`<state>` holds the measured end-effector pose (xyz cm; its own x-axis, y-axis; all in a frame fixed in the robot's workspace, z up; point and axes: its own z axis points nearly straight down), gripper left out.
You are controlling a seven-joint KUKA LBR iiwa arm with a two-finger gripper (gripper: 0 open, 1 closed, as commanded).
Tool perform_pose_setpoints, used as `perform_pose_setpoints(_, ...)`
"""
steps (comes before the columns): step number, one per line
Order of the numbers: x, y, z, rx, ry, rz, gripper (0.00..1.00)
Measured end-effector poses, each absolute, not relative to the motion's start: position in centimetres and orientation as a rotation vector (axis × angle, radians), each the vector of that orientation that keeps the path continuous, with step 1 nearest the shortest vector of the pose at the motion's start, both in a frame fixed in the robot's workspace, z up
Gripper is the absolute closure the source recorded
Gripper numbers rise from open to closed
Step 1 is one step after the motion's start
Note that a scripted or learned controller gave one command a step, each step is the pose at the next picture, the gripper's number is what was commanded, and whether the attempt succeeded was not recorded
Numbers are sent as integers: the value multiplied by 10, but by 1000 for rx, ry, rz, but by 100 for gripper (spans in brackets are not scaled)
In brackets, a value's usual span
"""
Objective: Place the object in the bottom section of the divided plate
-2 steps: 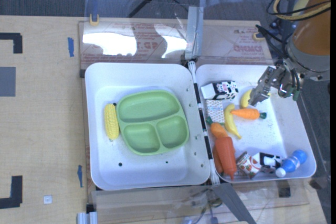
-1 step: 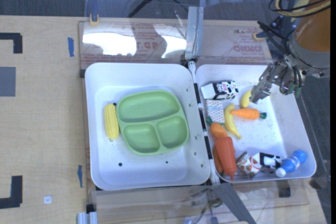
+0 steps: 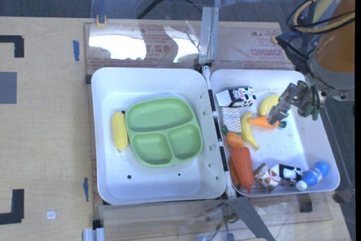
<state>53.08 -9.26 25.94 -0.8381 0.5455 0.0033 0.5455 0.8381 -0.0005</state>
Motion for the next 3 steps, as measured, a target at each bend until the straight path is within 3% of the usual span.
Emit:
perform_pose_setpoints(2,535,-93,277,-896,-3014,-4,100)
perform_pose_setpoints(3,575,-90,258,-662,-3075,-1,100)
